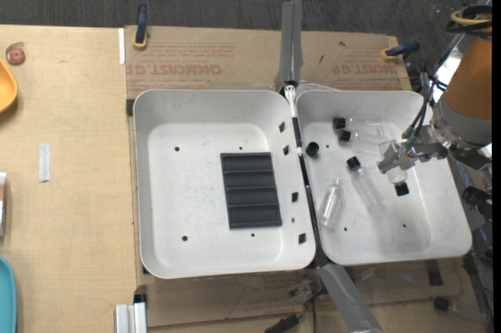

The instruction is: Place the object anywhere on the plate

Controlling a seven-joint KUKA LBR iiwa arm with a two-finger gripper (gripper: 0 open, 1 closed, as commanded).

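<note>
**Remote:** Right, my end effector (396, 161) is low over the right bin (438, 245), reaching in from the right.

**Desk:** Holding anything?

**Remote:** I cannot tell. It's a small blur against clear plastic.

**Desk:** Where's the object?

**Remote:** My guess is one of the clear tubes with black caps scattered in that bin. One tube (368, 186) lies just beside the end effector, another (331, 203) nearer the divider, and loose caps (341, 129) sit further back.

**Desk:** And the plate?

**Remote:** The dark ribbed plate (251, 190) sits mid left bin (156, 245), with nothing on it.

**Desk:** So which step?

**Remote:** I'd call it the pick, not yet confirmed. Next I'd want a firm hold on a tube, a lift over the divider, then a carry left to set it on the plate.
</note>
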